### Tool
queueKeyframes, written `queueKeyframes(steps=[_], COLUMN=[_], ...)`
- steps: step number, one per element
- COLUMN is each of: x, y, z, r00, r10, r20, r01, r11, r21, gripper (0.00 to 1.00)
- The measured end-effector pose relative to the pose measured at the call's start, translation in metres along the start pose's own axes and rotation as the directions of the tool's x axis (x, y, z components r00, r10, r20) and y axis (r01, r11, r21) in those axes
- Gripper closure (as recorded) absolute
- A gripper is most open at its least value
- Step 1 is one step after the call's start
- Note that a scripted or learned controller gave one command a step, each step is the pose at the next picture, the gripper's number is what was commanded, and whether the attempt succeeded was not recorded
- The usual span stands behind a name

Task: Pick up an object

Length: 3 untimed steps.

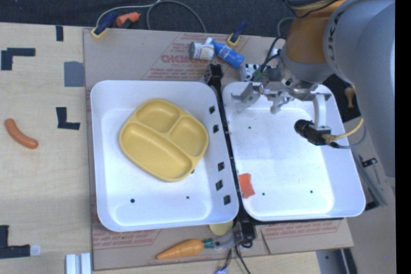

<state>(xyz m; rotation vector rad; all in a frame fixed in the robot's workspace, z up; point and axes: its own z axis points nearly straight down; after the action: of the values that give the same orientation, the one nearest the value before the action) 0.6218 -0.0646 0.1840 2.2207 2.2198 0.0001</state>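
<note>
A small orange block (246,185) lies at the front left of the right bin (347,202). In the left bin (103,138) rests a yellow divided plate (164,138). My gripper (260,98) hangs over the back left part of the right bin, well behind the orange block. Its grey fingers (243,94) are spread open with nothing between them. The grey arm with its orange band (311,22) reaches in from the right.
A blue and white bottle (217,51) lies on the cardboard behind the bins. A carrot (182,249) sits at the front edge, and a sausage (20,133) on the bench far left. Clamps (119,20) and a cable sit at the back.
</note>
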Motion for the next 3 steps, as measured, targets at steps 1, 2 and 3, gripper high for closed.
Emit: queueKeyframes(steps=[1,2,3], x=[0.002,-0.050,-0.035], y=[-0.002,0.011,0.048], z=[0.000,0.104,0.099], r00=[1.000,1.000,1.000], r10=[-0.001,0.001,-0.003], r20=[0.000,0.002,0.000], r01=[0.001,-0.001,0.003], r11=[1.000,1.000,1.000], r21=[0.003,0.000,-0.002], gripper=[0.00,0.00,0.00])
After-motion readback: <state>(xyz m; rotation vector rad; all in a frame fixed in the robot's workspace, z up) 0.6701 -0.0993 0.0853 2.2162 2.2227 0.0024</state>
